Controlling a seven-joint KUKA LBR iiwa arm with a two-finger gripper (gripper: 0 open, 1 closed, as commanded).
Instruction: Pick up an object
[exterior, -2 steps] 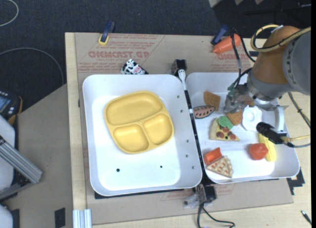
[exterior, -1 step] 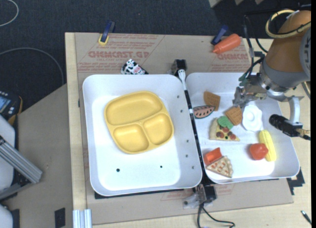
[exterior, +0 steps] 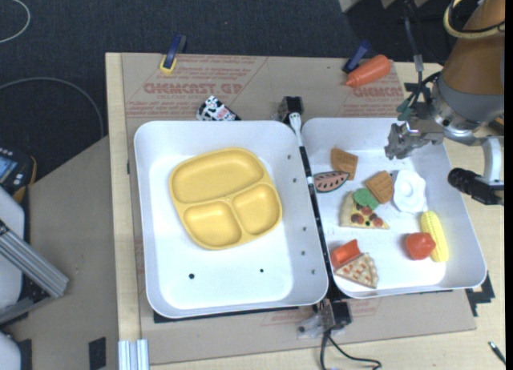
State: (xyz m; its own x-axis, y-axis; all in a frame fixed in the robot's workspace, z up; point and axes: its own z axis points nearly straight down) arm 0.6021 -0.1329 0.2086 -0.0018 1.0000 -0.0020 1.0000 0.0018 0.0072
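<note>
The right bin (exterior: 470, 242) holds several toy foods: a brown toast piece (exterior: 344, 160), a watermelon slice (exterior: 328, 181), a pizza slice (exterior: 361, 215) with a green piece (exterior: 365, 198) on it, a brown cracker (exterior: 380, 187), a white fried egg (exterior: 409, 191), a yellow corn cob (exterior: 434, 235), a red tomato (exterior: 418, 245), a red wedge (exterior: 346, 251) and a lattice-topped wedge (exterior: 360, 271). My gripper (exterior: 397, 144) hangs over the back of this bin, just above and behind the egg, right of the toast. Nothing shows in its grasp.
The left bin (exterior: 154, 152) carries a yellow three-part plate (exterior: 226, 198). On the bench behind the bins lie an orange carrot (exterior: 369, 70), a black-and-white toy (exterior: 215, 110) and a blue-yellow clamp (exterior: 171, 55). A black part (exterior: 474, 184) juts over the right bin's right rim.
</note>
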